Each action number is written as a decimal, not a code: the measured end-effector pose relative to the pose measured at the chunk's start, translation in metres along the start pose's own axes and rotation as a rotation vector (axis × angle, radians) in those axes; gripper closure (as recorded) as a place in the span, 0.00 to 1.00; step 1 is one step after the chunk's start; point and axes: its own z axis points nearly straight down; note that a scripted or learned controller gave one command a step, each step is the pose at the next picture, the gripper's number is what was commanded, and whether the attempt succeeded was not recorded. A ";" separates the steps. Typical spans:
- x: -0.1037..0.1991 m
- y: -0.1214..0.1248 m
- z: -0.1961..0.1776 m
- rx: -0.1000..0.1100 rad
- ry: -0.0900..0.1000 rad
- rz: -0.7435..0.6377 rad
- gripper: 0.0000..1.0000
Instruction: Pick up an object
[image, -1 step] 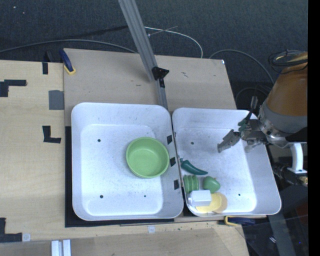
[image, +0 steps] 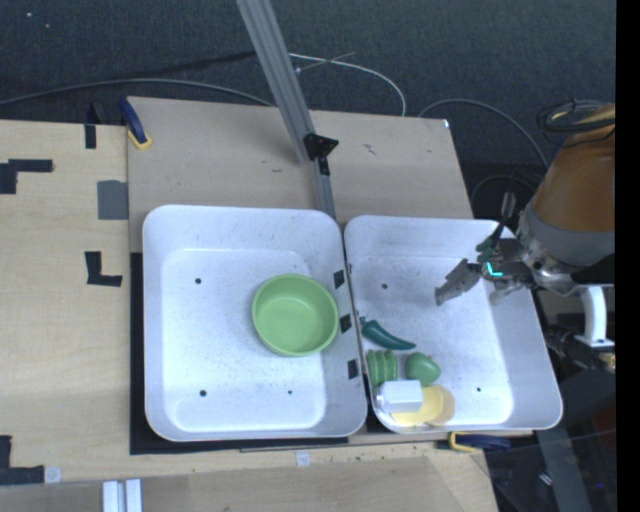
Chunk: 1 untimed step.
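Reaching in from the desk's right edge, the end effector (image: 462, 282) hangs over the upper part of the right bin (image: 520, 330), its dark tip pointing toward the bin's middle. Whether it is apart or together cannot be told at this size and angle, and nothing is seen held in it. A small teal light glows on the wrist just behind it, below the orange band of the arm (image: 578, 190).

The objects to pick lie bunched in the right bin's near-left corner: a dark green pepper-shaped piece (image: 385, 337), a light green ridged item (image: 381, 366) just below it, a rounded green piece (image: 423, 369) beside that, and a white block (image: 403, 393) resting against a yellow object (image: 436, 405). All sit well apart from the end effector. The left bin (image: 175, 330) carries a green bowl (image: 294, 315), upright, near its right wall.

Both bins rest side by side on a pale wooden desk (image: 60, 300) marked with black tape strips and a grey patch. A slanted grey pole (image: 285, 85) crosses the desk's far edge, with a blue and yellow clamp (image: 135, 123) at the far-left corner. Thin cables trail over the dark floor (image: 480, 60) beyond. No readable writing shows.
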 end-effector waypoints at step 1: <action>0.007 -0.001 0.046 0.004 0.000 0.000 0.00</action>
